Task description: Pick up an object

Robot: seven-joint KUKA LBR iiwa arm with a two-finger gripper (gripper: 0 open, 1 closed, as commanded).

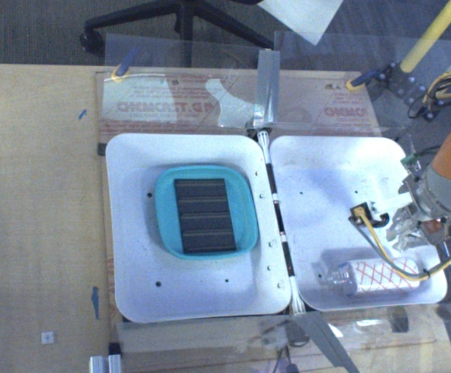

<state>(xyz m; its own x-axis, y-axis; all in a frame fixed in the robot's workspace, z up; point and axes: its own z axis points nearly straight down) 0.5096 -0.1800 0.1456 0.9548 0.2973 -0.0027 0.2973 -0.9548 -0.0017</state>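
Red lettering runs across the clear sheet at the far side of the table (pixel 31 208), too blurred and mirrored to read with certainty. Two white bins sit side by side. The left bin (pixel 132 162) holds one thing: a teal, rounded-square dish (pixel 167 193) with a dark ribbed insert. The right bin (pixel 318 169) holds one clear plastic bottle (pixel 376 277), lying on its side near the front wall, wrapped in a label with a red criss-cross pattern. The gripper (pixel 411 228) hangs at that bin's right edge, above and just beyond the bottle; whether it is spread or pressed together cannot be made out. A yellow cable (pixel 380 247) curves beside it.
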